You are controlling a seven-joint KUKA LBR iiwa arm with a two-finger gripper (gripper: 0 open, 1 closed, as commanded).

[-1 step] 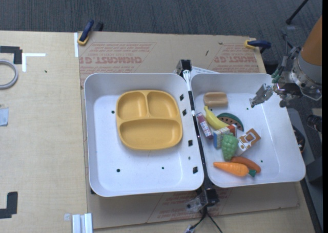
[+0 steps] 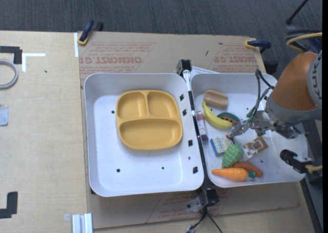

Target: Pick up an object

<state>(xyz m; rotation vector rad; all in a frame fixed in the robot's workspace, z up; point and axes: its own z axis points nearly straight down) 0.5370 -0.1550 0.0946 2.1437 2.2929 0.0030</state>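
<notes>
Right bin (image 2: 266, 81) — crowded with toys — has hand (image 2: 240, 130) mid-bin, grip unreadable.

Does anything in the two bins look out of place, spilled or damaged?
Nothing stands out. The yellow divided plate lies flat in the left bin. The banana, the carrot and the other small toys lie loosely jumbled in the right bin, none over the rim. The gripper hangs just above them.
</notes>
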